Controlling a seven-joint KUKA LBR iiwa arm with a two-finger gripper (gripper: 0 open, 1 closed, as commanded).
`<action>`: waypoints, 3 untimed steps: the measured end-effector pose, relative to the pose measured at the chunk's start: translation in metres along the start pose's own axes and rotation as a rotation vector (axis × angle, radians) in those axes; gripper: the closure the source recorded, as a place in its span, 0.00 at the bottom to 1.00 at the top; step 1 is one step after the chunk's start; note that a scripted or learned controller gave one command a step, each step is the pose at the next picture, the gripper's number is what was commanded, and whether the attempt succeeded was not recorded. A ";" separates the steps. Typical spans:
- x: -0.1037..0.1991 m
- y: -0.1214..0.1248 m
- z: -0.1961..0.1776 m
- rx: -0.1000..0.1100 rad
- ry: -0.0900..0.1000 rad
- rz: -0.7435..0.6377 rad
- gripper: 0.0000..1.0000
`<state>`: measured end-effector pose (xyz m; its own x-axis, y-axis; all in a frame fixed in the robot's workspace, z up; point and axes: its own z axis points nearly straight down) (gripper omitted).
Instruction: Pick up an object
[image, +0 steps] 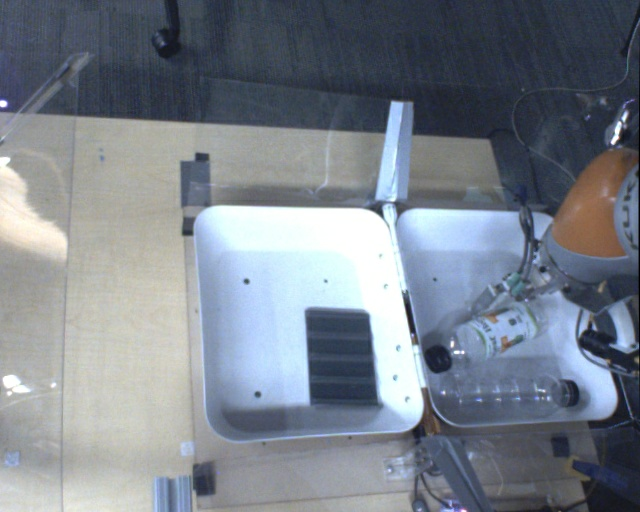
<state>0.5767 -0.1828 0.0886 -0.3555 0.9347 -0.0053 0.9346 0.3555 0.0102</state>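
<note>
In the right bin lie two clear plastic bottles. One has a white, green and orange label and a black cap pointing left. The other, unlabelled bottle lies along the front wall with its black cap at the right. My gripper hangs low over the upper right end of the labelled bottle, at or just above it. The grey arm with its orange band reaches in from the right. A dark ribbed rectangular block rests flat in the left bin.
A grey metal post stands at the back between the bins. Black cables hang by the right bin's right wall. A clear plastic sheet covers the bench's left side.
</note>
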 end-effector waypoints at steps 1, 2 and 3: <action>0.010 -0.028 -0.004 -0.017 -0.013 -0.287 0.00; 0.074 -0.006 -0.002 -0.005 -0.003 -0.409 0.00; 0.021 0.015 -0.005 0.003 0.001 -0.130 0.00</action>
